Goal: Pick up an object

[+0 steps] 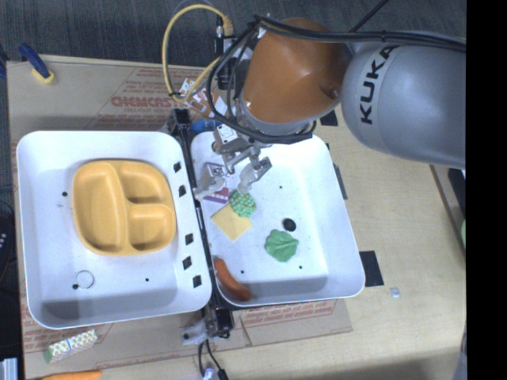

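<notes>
Small green textured object [244, 204] lies on a yellow square piece [232, 223] in right bin [337, 212], frame centre. Gripper [234, 182] hovers just above-left, fingers spread, holding nothing. Judged: approach stage; grasp and lift remain.

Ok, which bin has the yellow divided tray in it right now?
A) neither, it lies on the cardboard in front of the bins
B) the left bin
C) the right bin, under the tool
B: the yellow divided tray lies in the left bin, while the tool hangs over the right bin, above the yellow square piece and the green leaf-shaped piece.
</notes>
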Available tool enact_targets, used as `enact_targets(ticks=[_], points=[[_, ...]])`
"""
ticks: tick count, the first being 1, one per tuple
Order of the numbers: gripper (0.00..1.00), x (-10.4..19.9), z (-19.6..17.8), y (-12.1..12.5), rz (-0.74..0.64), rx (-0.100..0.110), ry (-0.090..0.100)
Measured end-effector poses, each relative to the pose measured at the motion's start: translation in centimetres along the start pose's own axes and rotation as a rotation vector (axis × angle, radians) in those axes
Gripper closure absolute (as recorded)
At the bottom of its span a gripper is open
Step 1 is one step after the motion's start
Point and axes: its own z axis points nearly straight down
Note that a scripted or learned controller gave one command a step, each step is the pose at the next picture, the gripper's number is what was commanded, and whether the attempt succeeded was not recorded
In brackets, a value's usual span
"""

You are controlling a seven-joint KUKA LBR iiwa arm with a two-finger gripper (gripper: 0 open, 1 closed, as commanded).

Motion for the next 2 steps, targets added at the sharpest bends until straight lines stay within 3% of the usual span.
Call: enact_targets(ticks=[1, 2], points=[[0.00, -1.0, 0.1, 3.1, -0.165, -0.001, 0.000], [0.00, 1.2, 0.1, 6.9, -0.816, -0.005, -0.001]])
